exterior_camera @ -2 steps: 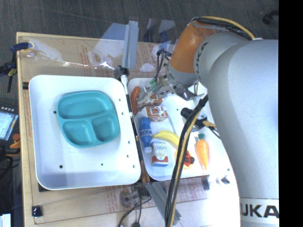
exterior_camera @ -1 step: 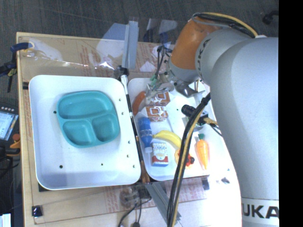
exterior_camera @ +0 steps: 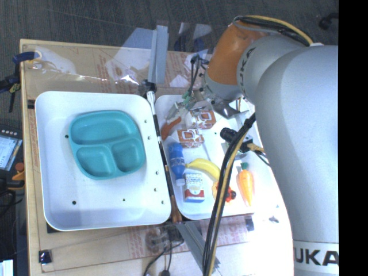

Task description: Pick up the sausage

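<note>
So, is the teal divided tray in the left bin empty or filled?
Empty: all three compartments of the teal tray show bare teal bottoms; it lies flat in the left bin.

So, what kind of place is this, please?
Probably a robotics lab test bench, not a kitchen: a grey arm reaches over two white bins, one holding a teal divided tray, the other toy food like a banana.
</note>
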You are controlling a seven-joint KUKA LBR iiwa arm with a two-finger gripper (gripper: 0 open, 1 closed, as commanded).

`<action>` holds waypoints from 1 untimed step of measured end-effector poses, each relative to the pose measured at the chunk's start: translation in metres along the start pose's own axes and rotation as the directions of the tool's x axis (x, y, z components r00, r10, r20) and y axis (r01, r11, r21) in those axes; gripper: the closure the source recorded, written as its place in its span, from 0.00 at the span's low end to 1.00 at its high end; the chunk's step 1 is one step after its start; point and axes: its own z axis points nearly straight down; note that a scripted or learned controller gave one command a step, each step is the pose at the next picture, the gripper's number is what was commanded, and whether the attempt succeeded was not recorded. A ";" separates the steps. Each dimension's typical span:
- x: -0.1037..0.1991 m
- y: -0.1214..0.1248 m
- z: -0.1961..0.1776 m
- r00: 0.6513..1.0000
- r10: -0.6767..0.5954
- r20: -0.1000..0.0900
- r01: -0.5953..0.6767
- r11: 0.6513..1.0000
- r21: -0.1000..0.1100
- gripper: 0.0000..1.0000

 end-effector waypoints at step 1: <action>-0.007 -0.003 0.012 0.995 -0.101 0.005 0.101 0.995 0.001 0.00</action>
